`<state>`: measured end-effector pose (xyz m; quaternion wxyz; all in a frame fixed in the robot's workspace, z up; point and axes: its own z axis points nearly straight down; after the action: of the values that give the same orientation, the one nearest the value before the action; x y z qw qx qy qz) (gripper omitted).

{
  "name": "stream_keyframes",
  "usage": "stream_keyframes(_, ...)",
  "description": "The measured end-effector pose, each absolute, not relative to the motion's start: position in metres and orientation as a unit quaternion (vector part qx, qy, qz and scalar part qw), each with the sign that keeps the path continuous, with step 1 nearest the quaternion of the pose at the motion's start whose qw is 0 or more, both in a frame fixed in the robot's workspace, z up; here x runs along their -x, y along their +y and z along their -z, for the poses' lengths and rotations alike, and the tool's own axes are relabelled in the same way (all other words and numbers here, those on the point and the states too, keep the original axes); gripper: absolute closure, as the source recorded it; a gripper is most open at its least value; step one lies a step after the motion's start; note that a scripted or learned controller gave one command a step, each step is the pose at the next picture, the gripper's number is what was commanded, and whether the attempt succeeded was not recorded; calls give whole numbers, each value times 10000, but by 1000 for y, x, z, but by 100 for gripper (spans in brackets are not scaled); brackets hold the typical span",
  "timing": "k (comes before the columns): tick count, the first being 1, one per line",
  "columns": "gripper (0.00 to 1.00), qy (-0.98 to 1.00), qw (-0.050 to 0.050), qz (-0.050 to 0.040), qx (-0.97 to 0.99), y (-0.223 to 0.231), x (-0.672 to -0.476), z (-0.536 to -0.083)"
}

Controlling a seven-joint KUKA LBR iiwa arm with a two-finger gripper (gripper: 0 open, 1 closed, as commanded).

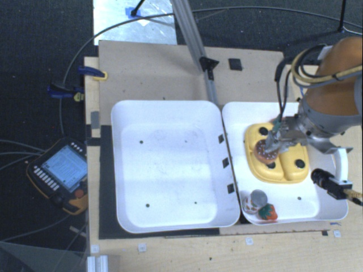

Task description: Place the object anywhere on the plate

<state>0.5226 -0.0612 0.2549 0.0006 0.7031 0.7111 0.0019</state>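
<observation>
The gripper (272,144) hangs right of centre over the yellow plate (289,169), directly above a brownish object (264,151); its grip state cannot be told.

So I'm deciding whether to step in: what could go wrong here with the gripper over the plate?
1. The gripper sits low over the yellow plate with a brown object under it; lifting away could drag the object off.
2. The plate lies close to the bin's divider edge, so a nudge might shove it against that wall.
3. Small items in the bin corner could be bumped.
</observation>
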Motion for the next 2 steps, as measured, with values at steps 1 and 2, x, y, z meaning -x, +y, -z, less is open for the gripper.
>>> stream_keyframes(1, 100, 7110, 0, -17, -7031, -2, -539, -246)
stream_keyframes(2, 100, 7109, -7, -11, -7033, 56, -545, -232)
